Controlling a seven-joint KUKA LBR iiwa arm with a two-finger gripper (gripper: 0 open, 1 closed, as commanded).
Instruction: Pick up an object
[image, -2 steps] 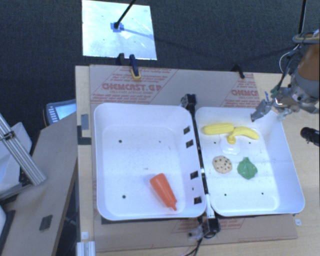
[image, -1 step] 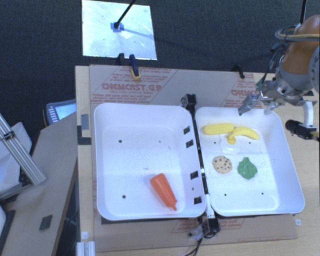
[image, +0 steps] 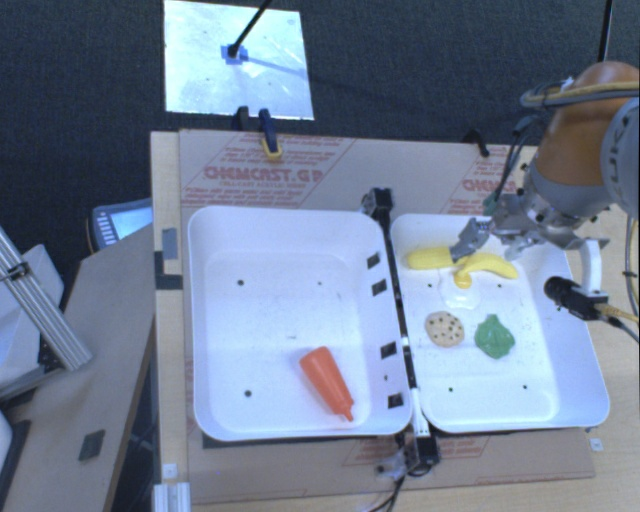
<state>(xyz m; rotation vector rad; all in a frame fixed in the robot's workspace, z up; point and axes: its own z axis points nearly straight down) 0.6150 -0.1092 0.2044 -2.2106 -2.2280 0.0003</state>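
Gripper (image: 470, 243) over banana (image: 462, 262) near right bin (image: 570, 400) back edge; finger state unclear. Cookie (image: 444, 328), broccoli (image: 494, 337) just in front of banana.

A single fixed camera sits above the counter (image: 250, 165) and looks down at a slant, with the far edge of the counter toward the top of the frame and the near edge at the bottom. It stands far enough back to take in both white bins whole, the left bin (image: 215, 300) and the right bin (image: 560, 390) side by side across the middle of the frame. The arm (image: 585, 130) enters from the right edge of the view.
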